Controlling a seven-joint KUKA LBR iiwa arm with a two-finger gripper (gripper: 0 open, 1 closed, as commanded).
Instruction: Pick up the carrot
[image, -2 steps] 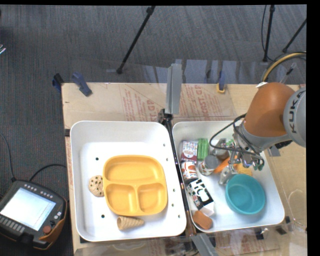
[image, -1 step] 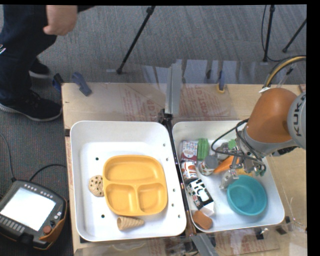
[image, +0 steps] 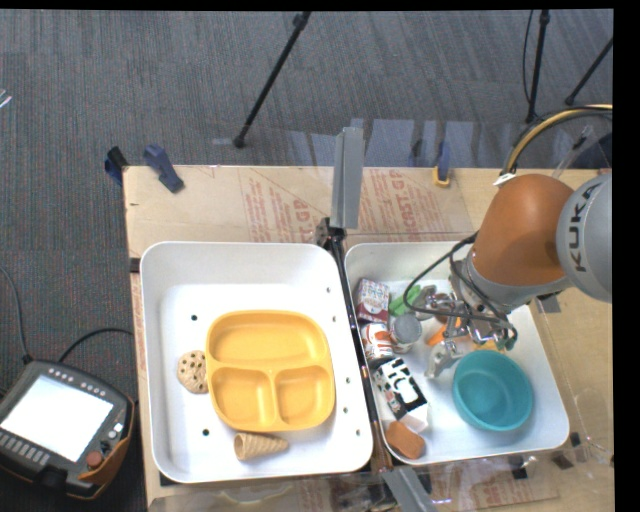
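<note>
Beside the teal bowl (image: 491, 391), at its upper left rim, a small orange bit shows, likely the carrot (image: 436, 337). It lies right under the jaws (image: 452, 335), mostly hidden, so its long axis is unclear. Whether the jaws are clenched cannot be told.

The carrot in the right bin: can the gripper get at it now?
Probably yes. The gripper hangs right over the carrot, but the teal bowl and a small can crowd it closely.
</note>
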